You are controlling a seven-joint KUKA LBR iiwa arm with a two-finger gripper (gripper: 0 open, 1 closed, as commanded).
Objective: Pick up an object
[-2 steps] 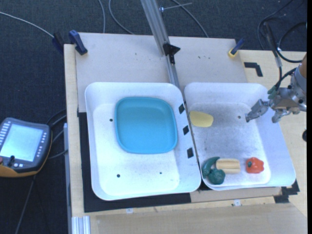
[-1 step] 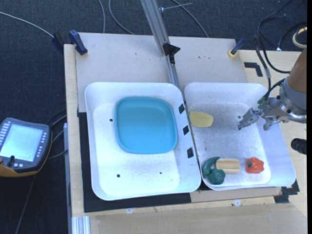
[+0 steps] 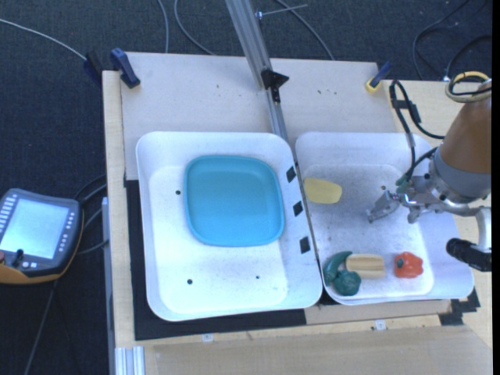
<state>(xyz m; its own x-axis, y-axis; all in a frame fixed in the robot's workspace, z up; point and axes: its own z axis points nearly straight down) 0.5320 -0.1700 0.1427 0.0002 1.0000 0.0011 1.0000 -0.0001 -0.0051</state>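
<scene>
nearest the camera, along the front edge of the right bin (image 3: 437, 143), three small things lie in a row: a dark green vegetable-shaped toy (image 3: 341, 274) at the bin's front left corner, a tan block like a bread stick (image 3: 366, 265) touching it, and a red tomato-like toy (image 3: 407, 265) just beside that, toward the front right corner; a pale yellow piece (image 3: 323, 191) lies apart near the bin's left wall, toward its back; the left bin (image 3: 156, 209) carries a blue square plate (image 3: 234, 200) at its middle.

the gripper (image 3: 380, 208) hangs over the middle of the right bin, above bare floor, between the yellow piece and the front row; its tip is small and grey against the speckled floor, so i cannot tell how wide the fingers stand, and nothing is seen between them.

any of the four would do for the task; all look like light, hollow plastic play food, stiff enough not to crush, but smooth and likely slippery; the tomato is rounded and may roll or squirt out unless taken across its widest part; the tan block offers flat, parallel long sides and looks the surest hold, though the green toy crowds one end; the yellow piece sits low and flat, with free room all round it, but gives little height to pinch.
</scene>
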